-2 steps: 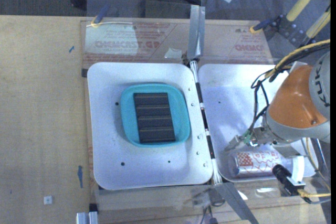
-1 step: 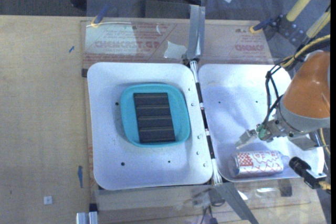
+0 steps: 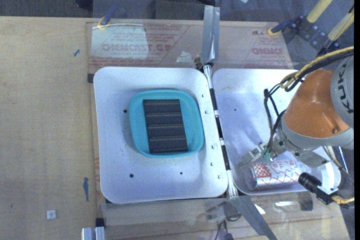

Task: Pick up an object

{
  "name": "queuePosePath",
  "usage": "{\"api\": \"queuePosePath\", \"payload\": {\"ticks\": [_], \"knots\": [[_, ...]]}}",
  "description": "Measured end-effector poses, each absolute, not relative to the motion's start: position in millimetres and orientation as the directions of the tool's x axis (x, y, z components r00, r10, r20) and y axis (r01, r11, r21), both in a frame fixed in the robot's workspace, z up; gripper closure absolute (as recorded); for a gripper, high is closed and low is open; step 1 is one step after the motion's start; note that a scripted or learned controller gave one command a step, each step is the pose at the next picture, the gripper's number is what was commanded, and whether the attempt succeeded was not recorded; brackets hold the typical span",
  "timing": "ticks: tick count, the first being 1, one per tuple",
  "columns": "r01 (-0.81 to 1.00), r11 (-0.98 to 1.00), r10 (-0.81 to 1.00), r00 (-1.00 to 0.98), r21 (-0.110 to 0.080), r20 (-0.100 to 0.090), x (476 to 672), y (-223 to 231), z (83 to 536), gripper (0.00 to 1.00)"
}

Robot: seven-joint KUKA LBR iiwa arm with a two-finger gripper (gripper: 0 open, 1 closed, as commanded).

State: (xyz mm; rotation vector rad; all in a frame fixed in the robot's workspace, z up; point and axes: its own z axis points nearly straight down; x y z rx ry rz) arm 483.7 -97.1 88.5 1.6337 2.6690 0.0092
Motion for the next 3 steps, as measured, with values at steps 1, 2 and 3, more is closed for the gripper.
{"api": "queuePosePath", "payload": {"ticks": [1,2,3], "knots": [[0.891,0.453,0.891,-0.453,0.014,-0.008,484.2,-97,99,1.00],[0.990,0.140,0.990,-0.140,0.001,-0.002,479.8,-87,184,1.00],[0.990,0.140,0.990,-0.140,0.001,-0.002,479.8,-87,184,0.00]]}}
